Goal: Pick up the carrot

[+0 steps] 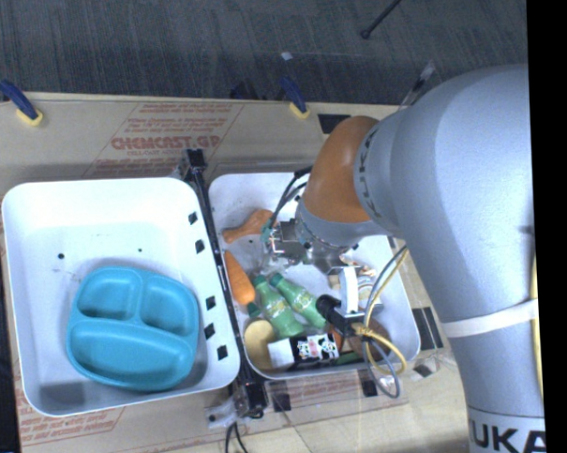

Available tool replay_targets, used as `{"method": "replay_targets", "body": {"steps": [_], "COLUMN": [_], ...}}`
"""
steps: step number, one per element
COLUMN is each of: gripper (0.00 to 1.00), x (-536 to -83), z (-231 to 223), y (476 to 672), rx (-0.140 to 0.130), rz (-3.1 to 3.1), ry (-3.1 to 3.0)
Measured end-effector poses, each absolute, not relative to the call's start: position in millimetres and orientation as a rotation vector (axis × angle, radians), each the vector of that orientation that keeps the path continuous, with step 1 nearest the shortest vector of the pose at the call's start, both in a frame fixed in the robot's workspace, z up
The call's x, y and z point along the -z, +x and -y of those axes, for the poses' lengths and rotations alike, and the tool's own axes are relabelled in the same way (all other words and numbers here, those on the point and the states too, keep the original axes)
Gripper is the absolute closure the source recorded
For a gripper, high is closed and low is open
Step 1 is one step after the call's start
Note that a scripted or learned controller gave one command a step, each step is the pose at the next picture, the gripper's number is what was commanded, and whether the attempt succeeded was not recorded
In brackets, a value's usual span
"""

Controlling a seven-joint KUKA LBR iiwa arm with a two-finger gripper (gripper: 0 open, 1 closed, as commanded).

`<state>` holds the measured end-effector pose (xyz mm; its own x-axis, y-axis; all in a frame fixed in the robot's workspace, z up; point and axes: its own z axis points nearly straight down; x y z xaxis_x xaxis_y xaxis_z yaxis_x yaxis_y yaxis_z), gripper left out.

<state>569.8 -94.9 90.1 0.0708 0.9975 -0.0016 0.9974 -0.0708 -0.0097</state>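
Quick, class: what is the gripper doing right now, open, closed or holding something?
Gripper: down in the right bin near the carrot; open or closed cannot be told.

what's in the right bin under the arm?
Carrot by the left wall, green bottles, a black-labelled item, cables. The arm covers the bin's upper right.

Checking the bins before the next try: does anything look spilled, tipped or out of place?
Nothing looks spilled or broken. The right bin is a crowded jumble: the carrot lies along its left wall, with green bottles tipped on their sides beside it. The blue divided tray sits flat in the left bin.
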Motion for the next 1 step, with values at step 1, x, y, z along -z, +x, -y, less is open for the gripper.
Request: {"method": "replay_targets", "body": {"steps": [1], "gripper": [0.0], "x": [-91.3], "z": [96.4], "y": [570.3], "rx": [-0.012], "rz": [2.137], "ry": [-2.299]}}
